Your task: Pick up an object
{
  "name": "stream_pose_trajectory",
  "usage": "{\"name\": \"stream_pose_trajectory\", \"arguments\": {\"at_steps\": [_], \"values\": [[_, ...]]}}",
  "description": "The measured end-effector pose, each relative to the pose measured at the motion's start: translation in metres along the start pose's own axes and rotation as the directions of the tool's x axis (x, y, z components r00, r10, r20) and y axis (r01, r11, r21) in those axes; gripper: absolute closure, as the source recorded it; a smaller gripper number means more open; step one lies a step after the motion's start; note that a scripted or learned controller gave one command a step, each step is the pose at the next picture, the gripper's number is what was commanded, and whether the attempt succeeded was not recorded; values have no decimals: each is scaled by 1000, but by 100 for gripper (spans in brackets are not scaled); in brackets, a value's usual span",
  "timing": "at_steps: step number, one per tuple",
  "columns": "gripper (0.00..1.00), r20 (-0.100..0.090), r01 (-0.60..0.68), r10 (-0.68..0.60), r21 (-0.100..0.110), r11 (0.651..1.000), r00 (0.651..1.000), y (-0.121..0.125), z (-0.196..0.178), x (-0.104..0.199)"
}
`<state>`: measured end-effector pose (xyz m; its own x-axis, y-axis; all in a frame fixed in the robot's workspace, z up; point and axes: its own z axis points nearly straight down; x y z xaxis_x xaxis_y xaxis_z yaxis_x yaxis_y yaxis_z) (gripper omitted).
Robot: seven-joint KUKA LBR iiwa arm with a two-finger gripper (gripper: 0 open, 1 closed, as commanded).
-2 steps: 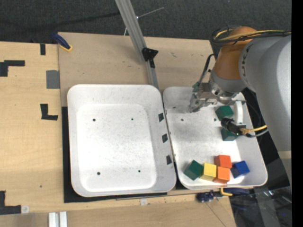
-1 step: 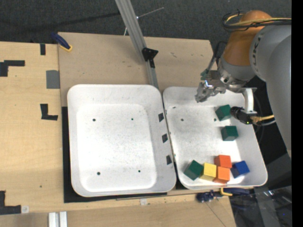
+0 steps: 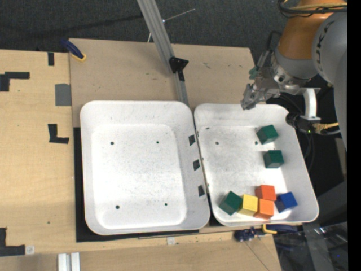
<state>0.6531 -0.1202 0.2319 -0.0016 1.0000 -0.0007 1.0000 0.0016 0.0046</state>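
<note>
The right bin (image 3: 225,123) holds several small blocks. A green block (image 3: 267,134) lies near its far right side, with a darker green block (image 3: 273,158) just in front of it. Along the near edge sit a green block (image 3: 230,202), a yellow block (image 3: 249,203), two orange blocks (image 3: 265,199) and a blue block (image 3: 286,201), packed close together. My gripper (image 3: 251,99) hangs over the far rim of the right bin, above and to the left of the green block. Nothing shows between its tips.
The left bin (image 3: 90,151) sits beside the right one on the wooden bench. A slanted metal pole (image 3: 159,30) rises behind the bins. A blue clamp (image 3: 252,234) lies at the right bin's near edge.
</note>
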Motion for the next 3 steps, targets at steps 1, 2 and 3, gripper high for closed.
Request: {"name": "stream_pose_trajectory", "arguments": {"at_steps": [1, 2, 3], "values": [[100, -1, 0, 0, 2, 1000, 1000, 1, -27, 1], [100, -1, 3, -3, 7, 1000, 1000, -5, -15, 45], [100, -2, 4, -4, 7, 1000, 1000, -16, -13, 91]]}}
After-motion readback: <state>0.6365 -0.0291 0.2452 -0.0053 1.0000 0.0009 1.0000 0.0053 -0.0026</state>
